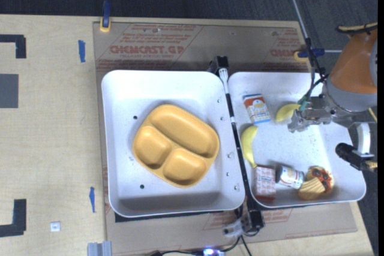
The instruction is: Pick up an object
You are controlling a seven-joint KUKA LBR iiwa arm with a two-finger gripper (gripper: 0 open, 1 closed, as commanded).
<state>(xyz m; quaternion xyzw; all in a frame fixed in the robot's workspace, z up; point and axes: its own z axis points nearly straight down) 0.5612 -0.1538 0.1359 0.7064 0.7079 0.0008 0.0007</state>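
Gripper (298, 121) sits low in the right bin (336, 84); whether it is open or closed cannot be told. A yellow lemon-like piece (285, 112) lies just beside it, toward the left bin (120, 129). Farther that way: small carton (257, 108), banana (248, 144). Along the right bin's near wall: packet (264, 181), bottle (290, 177), pastry (314, 183). The left bin holds a yellow divided tray (175, 144).

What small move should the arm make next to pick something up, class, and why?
Probably lower the end effector a little onto the yellow lemon-like piece in the right bin. It sits right beside that piece, closer than to the banana or small carton.
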